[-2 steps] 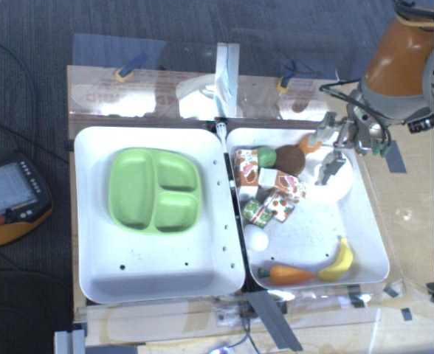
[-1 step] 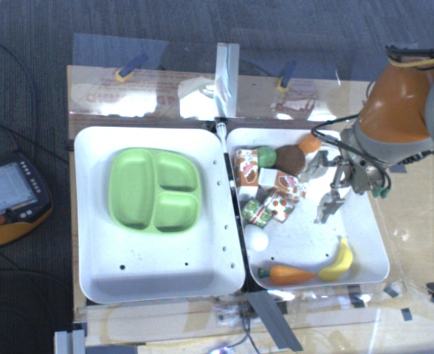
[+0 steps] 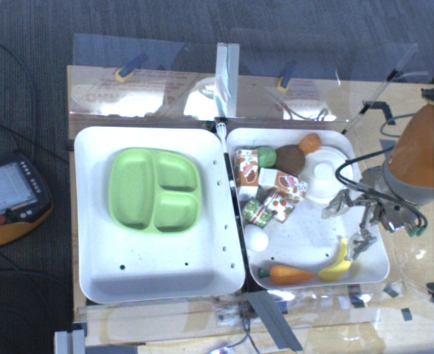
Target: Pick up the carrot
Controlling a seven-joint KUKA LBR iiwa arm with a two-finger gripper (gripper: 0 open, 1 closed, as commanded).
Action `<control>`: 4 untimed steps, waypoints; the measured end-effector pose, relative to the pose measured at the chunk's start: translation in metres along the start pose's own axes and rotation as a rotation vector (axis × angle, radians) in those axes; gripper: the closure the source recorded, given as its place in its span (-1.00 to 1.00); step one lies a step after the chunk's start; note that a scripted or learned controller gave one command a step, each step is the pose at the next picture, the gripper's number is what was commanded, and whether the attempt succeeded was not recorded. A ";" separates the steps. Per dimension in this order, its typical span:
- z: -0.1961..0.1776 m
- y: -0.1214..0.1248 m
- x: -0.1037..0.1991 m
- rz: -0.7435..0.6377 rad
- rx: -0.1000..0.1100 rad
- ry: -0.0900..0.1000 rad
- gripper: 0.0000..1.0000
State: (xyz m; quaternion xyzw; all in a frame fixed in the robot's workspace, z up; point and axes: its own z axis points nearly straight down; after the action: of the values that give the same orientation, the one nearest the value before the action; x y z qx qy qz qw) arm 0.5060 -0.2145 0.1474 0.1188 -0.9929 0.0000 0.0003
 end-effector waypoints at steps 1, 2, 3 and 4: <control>0.026 0.084 -0.033 -0.004 -0.002 -0.001 -1.00; 0.055 0.109 -0.027 0.562 0.004 -0.018 -1.00; 0.057 0.058 -0.138 0.574 0.004 -0.017 -1.00; 0.055 0.028 -0.074 0.607 0.003 -0.004 -1.00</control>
State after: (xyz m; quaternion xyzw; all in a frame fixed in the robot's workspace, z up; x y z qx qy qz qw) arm 0.5715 -0.1701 0.0921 -0.1836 -0.9830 0.0013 -0.0021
